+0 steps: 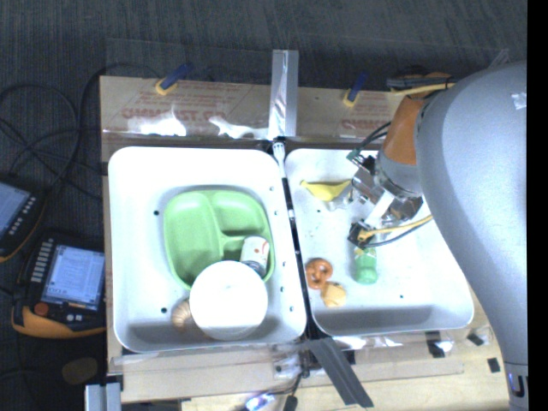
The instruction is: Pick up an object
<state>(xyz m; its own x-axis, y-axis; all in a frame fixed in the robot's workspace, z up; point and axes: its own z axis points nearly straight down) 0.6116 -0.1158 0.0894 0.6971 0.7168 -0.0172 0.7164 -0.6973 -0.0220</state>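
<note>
My gripper hangs over the middle of the right bin, under the grey arm with its orange band. A yellow banana-shaped piece lies just left of it, near the bin's far side. Just below the gripper sits a small green object. An orange ring-shaped thing and a tan lump lie at the bin's near left. I see nothing held.
The left bin holds a green divided plate, a white round bowl overlapping its near edge, a small white can and a tan object at the near corner. A ridge separates the bins.
</note>
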